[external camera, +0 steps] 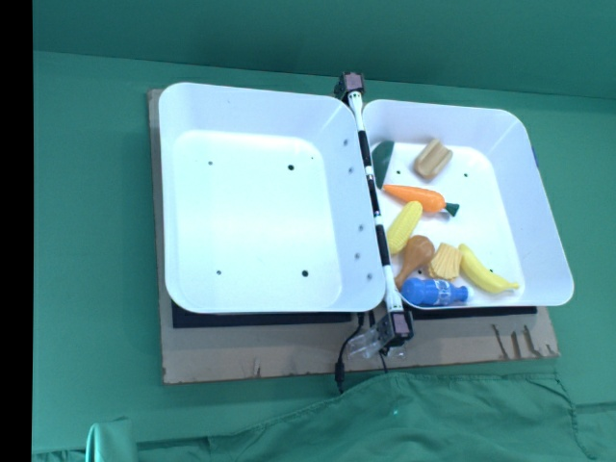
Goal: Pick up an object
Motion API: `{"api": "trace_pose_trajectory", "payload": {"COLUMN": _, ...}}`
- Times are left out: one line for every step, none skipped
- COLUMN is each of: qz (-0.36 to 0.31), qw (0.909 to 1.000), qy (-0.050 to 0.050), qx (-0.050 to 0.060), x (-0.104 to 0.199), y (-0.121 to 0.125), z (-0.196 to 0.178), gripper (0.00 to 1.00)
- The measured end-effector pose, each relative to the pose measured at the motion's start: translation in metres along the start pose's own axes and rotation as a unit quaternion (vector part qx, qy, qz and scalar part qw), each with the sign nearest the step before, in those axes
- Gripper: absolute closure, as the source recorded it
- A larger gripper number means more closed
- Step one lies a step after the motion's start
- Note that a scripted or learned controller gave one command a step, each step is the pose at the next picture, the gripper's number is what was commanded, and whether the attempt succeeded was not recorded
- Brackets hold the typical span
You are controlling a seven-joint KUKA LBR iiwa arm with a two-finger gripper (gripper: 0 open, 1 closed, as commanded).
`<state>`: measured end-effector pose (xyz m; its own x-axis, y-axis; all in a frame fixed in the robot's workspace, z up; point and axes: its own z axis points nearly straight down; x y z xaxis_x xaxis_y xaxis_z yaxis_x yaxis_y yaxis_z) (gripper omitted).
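Whether the tool is released or clenched cannot be told from this view, so places here are given among the things themselves.

All the objects to pick lie in the right bin [539, 258], crowded toward its inner wall. A tan block [433, 159] sits at the far end, with a dark green piece [383, 159] beside it against the wall. Nearer lies an orange carrot [416, 197], then a yellow corn cob [404, 226]. Below these a brown drumstick [415, 255] touches a yellow crinkled piece [445, 260], with a banana [486, 272] just beside that. A blue bottle [433, 292] lies on its side in the near corner.

The left bin [192, 114] adjoins it; a black-and-white rod [371, 195] runs along their shared edge. Both bins rest on a cardboard sheet [289, 359] on the green-covered table [87, 210].
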<state>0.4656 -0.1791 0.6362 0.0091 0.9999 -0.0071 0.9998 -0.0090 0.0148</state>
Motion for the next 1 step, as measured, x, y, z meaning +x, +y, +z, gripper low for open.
{"api": "trace_pose_trajectory", "payload": {"qz": -0.001, "qw": 0.9999, "qy": 0.004, "qx": 0.011, "x": 0.0005, "y": -0.0011, "z": 0.1176, "gripper": 1.0}}
